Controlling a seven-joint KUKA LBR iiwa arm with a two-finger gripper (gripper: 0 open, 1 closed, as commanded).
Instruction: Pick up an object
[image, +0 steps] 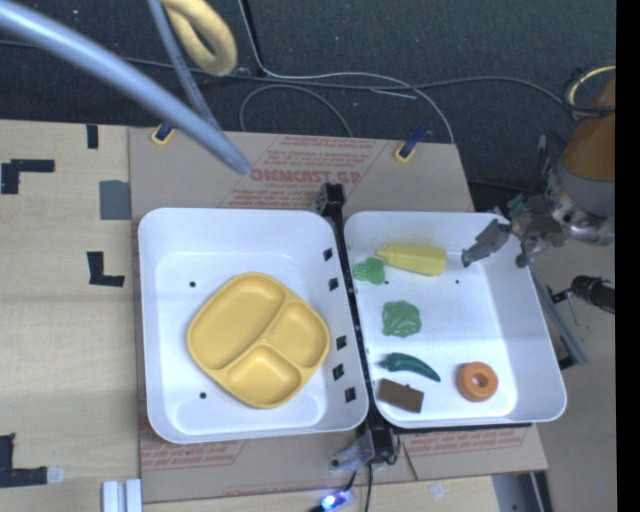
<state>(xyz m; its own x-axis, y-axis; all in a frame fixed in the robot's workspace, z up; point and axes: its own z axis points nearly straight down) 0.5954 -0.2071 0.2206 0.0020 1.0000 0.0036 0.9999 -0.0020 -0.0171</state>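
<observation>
The gripper (500, 243) hangs over the upper right corner of the right bin (520, 330), and its two dark fingers (484, 246) are spread apart with nothing between them, so it is released. One finger points down-left into the bin and the other one stands more to the right, near the bin's rim. Above and to the right of the gripper, the grey wrist with the orange band (592, 150) comes in from the edge of the view. The closest thing to the gripper is the yellow corn cob (413, 259), which lies just to the left of the fingers, near them but not touching. At the far end of the cob, further left, there is a small green leafy piece (369, 270). Below the cob, down-left from the gripper, lies a green lettuce piece (401, 318). Further down there is a dark green pepper (412, 366), and under it a brown block (401, 396) near the bin's lower left corner. Almost straight below the gripper, near the bottom rim, lies an orange donut (478, 381). Well apart, to the left, the left bin (160, 300) holds a yellow divided plate (259, 338) with three compartments.
</observation>
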